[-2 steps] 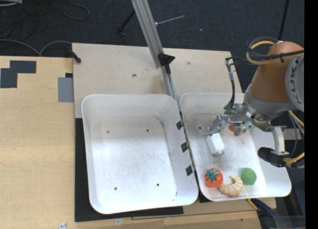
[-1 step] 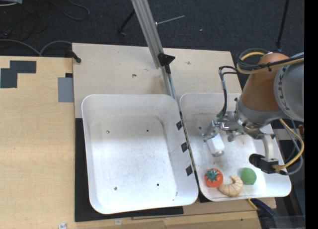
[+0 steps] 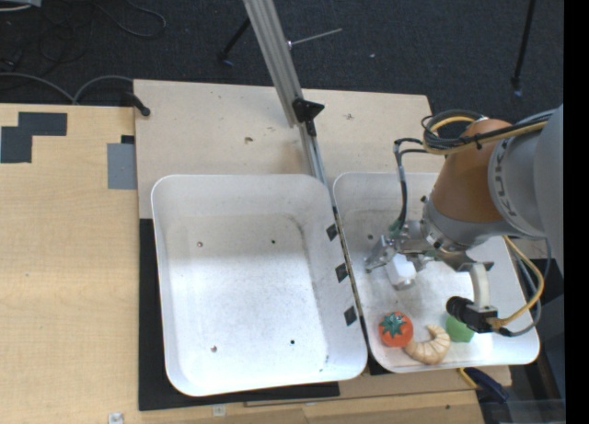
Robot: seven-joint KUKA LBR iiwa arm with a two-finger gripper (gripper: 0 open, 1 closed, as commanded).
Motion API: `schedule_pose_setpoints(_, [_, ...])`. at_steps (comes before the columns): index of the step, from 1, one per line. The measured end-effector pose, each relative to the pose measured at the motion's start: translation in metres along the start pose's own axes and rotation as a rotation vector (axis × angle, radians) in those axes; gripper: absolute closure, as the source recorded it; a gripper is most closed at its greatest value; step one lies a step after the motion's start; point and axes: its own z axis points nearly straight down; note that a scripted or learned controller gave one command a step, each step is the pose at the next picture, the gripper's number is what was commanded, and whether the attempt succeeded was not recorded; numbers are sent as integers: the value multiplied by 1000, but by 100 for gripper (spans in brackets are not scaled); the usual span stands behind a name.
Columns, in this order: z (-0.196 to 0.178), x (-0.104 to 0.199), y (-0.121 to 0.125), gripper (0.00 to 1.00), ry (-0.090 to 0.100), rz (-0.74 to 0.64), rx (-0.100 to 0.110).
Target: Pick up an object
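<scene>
**Pincer low in the right bin, three objects waiting at the near edge**

The things you could pick lie in the right bin (image 3: 368, 194), along its near edge: a red tomato with a green top (image 3: 396, 328), a tan croissant (image 3: 429, 345) just beside it, and a green object (image 3: 459, 330) just beyond, partly behind a black cable end. The pincer (image 3: 398, 264) sits farther back in the same bin, close to the floor, apart from all three. A pale rounded shape lies under it; whether that is an object or part of the tool is unclear, and you cannot tell how wide it stands.

The tomato looks like your best target, since it has room around it. Centre over it before descending, and keep clear of the croissant and the bin wall. The left bin (image 3: 184, 229) sits alongside on the worktop (image 3: 212, 128).
</scene>
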Motion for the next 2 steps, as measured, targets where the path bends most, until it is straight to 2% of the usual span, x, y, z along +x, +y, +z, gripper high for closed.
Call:
schedule_pose_setpoints(1, [-11, -1, 0, 100, 1, 7, 1])
schedule_pose_setpoints(2, [-55, -7, -5, 100, 0, 7, -1])
